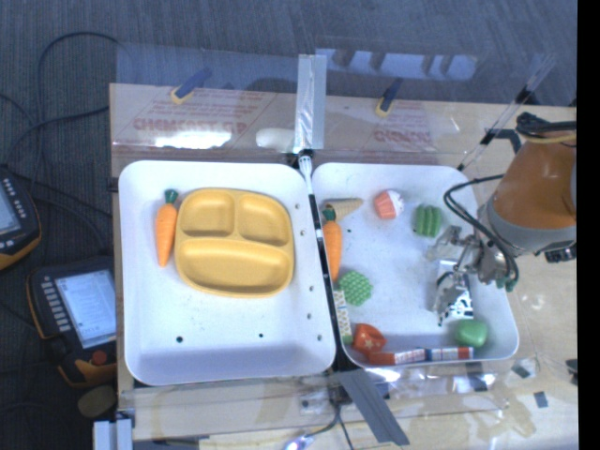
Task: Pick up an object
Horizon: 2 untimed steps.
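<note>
As I judge it, the likeliest pick is the small green toy (472, 332) in the near right corner of the right bin (403, 262), close against the bin's wall. It looks like moulded plastic play food: light, stiff, rounded and rather glossy. I expect it to slip out of a pinch unless I close across its widest part from above, keeping clear of the wall. The gripper (450, 287) hangs just beside it, toward the bin's middle and low over the floor. I cannot tell whether the claw is apart or together.

A marker (429, 354) lies along the near wall, one end close to the green toy and a red toy (367, 337) at the other. Further off in the same bin are a bumpy green piece (354, 287), a carrot (331, 244) along the left wall, a pale cone (343, 206), an orange-and-white piece (387, 203) and a striped green piece (427, 220). The left bin (225, 336) holds a yellow divided plate (234, 240), with a second carrot (166, 229) just beside it.
</note>
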### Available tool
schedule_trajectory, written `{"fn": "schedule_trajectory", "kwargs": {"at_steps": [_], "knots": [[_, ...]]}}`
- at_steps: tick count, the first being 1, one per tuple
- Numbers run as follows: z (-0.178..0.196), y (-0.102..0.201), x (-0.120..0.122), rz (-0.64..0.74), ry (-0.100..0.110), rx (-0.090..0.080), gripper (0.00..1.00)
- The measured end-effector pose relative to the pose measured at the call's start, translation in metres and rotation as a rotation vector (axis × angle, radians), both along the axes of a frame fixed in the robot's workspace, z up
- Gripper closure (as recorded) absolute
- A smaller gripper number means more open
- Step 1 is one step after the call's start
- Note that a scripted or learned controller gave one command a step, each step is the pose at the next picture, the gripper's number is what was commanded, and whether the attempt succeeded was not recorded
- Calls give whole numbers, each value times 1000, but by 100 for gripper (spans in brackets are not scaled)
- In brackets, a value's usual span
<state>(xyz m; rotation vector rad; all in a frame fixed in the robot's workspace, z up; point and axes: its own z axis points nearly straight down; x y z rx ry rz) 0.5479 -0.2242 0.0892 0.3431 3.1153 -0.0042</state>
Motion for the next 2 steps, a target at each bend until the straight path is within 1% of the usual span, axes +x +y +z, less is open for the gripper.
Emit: {"fn": "schedule_trajectory", "kwargs": {"at_steps": [1, 2], "knots": [[11, 0, 2, -1, -7, -1, 100], [2, -2, 14, 50, 0, -1, 100]]}}
